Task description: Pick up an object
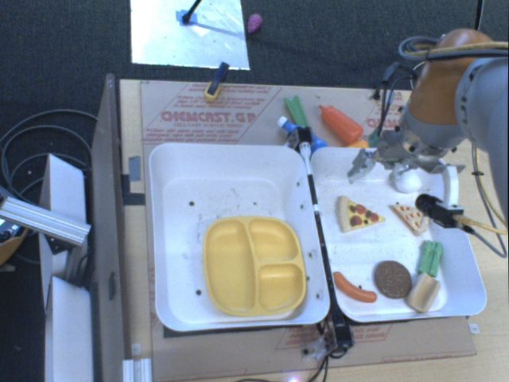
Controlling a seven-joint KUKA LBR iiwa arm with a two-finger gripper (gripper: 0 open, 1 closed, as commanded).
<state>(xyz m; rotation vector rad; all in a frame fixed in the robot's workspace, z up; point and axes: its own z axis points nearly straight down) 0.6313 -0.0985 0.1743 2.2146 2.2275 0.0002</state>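
Arm enters from the right edge, grey body with orange band (pixel 445 82) at upper right; gripper (pixel 364 164) hangs over the upper part of the right bin (pixel 477 289), dark fingers (pixel 358 167) pointing down and left; they look spread apart with nothing between them, so open and empty as far as the slanted view allows.

Right bin contents, toy food; a pizza slice (pixel 358 213) near the bin's left-centre, below the gripper and apart from it; a second, smaller pizza slice (pixel 410 217) to its right; a white rounded object (pixel 407 180) at the bin's upper right, just beside the wrist hardware, identity unclear; a brown round patty (pixel 393 278) lower centre; a green piece (pixel 430 257) touching the top of a tan bread-like piece (pixel 423 294) at lower right; an orange-red sausage (pixel 355 287) at lower left near the bin's front wall.

Left bin (pixel 175 181) in the frame's centre holds a yellow divided tray (pixel 254 265), three compartments, lying flat toward the bin's lower right.

Behind the bins on the board, upper centre; a green object (pixel 296 110), a toy carrot (pixel 340 124), orange, and a blue piece (pixel 316 142) near the bins' shared rim; a yellow-and-dark small tool (pixel 215 83) further left.

On the dark floor, top of frame; a pale sheet (pixel 189 22) and a small pink object (pixel 254 23) just beside its right edge; black cable loops (pixel 32 146) at the left edge.
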